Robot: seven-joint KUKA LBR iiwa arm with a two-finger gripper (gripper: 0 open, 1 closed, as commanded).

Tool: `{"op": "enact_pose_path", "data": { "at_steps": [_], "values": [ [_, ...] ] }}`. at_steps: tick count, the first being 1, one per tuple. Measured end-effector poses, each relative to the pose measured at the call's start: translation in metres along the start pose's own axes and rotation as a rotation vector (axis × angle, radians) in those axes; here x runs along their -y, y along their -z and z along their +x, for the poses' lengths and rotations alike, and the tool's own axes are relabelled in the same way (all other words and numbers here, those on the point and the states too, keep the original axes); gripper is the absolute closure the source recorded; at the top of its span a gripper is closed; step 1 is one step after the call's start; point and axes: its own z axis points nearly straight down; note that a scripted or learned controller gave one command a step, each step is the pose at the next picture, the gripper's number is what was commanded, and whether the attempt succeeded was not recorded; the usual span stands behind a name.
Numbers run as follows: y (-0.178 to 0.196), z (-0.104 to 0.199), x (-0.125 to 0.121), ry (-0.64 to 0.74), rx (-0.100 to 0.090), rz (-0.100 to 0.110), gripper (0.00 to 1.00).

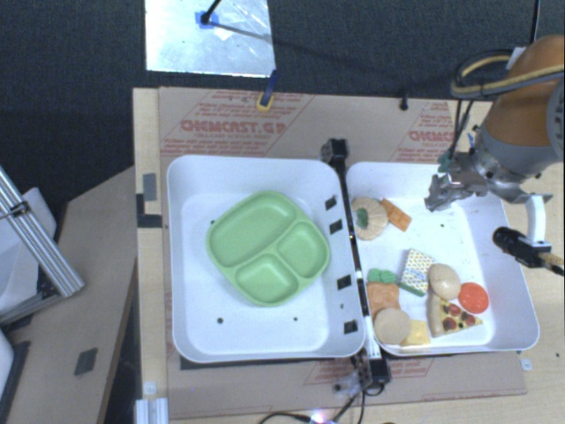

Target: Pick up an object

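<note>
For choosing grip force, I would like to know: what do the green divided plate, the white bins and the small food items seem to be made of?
Green plate: probably moulded plastic, matte, uniform colour with soft rounded compartment edges.
White bins: likely thin formed plastic, smooth and slightly glossy, with rounded corners.
Food items, such as the pizza slice and the red tomato: apparently toy plastic or rubber, flat bright colours; the image leaves that open.

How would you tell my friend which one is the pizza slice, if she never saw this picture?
Look at the right white bin, the one full of toy food. Go to its front corner, where the pizza slice lies just below a red tomato and beside a yellow cheese block. It is the only flat triangle with red dots on top.
</note>
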Motion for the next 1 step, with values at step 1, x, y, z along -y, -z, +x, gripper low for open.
{"op": "enact_pose_path", "data": {
  "at_steps": [1],
  "values": [
    [0.0091,0.0000,-0.0010,0.000,-0.001,0.005,1.00]
  ]
}}
